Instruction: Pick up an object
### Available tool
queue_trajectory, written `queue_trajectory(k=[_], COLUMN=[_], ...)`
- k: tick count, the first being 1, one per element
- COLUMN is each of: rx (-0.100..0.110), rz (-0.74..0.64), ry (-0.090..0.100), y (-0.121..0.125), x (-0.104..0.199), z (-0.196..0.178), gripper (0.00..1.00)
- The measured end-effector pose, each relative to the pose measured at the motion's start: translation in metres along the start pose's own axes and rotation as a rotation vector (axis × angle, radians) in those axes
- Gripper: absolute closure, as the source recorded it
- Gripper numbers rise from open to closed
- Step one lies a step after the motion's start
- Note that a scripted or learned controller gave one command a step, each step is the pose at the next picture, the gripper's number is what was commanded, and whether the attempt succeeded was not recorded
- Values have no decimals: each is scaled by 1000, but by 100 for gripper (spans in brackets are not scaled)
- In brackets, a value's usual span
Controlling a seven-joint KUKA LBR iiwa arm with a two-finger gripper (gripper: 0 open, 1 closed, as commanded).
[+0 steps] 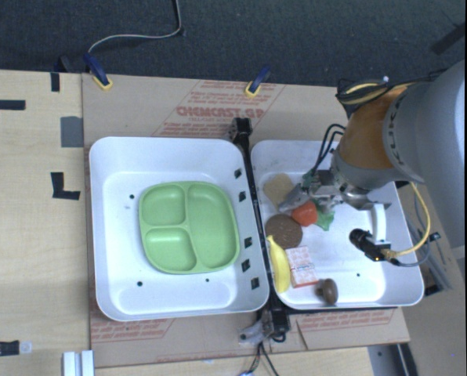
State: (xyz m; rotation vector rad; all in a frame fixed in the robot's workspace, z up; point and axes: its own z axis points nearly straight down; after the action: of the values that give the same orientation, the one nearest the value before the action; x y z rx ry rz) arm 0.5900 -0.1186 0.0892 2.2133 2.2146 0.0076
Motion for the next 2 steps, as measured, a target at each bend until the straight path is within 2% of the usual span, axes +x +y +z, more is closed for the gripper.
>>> queue_trajectory(k=[1,2], rx=[0,0], rz=[-1,-1], ry=[2,2], y=[1,1], x=[1,1], z=[-10,-10], gripper=[100,0])
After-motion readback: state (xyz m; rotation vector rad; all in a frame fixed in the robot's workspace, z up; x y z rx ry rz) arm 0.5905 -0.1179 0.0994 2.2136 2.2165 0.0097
